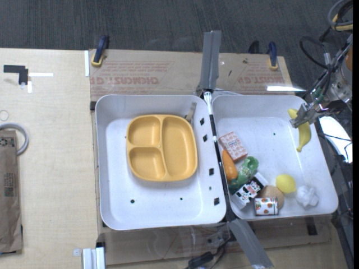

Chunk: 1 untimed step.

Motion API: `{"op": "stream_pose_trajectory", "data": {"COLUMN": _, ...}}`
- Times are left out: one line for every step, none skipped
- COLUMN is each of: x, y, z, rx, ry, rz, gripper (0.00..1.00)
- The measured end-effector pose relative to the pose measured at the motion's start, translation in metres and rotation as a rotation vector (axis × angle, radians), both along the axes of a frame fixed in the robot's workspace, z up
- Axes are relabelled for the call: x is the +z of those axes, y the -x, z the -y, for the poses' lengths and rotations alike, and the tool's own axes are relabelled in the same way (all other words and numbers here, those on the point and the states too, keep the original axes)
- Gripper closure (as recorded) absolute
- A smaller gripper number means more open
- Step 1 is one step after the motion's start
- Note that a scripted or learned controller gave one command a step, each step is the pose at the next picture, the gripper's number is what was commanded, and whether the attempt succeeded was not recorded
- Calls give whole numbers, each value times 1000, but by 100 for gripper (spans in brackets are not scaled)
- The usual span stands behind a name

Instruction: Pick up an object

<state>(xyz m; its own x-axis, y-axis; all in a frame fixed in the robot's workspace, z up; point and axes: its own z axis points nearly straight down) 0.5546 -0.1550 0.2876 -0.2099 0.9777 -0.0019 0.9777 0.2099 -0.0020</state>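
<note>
My gripper point(307, 113) hangs over the far right side of the right bin point(263, 114), on the arm coming in from the right edge. Right under and beside it lies a yellow banana point(303, 133), its upper end touching or overlapped by the gripper tip. The view does not tell whether the banana is held. Further forward in that bin are a lemon point(285, 183), a white crumpled item point(307, 195), a small printed can point(266, 206), a black-and-white carton point(249, 190), a carrot point(229, 166), a green item point(247, 166) and a pink box point(233, 145).
The left bin point(112, 206) holds a yellow divided plate point(162, 148). A grey divider bar point(210, 55) runs between the bins at the back. Cables and arm parts point(336, 49) crowd the right edge. A brown bag point(10, 189) lies at far left.
</note>
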Motion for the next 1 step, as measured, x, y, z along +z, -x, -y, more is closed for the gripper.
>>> {"op": "stream_pose_trajectory", "data": {"x": 0, "y": 0, "z": 0, "rx": 0, "ry": 0, "rz": 0, "gripper": 0}}
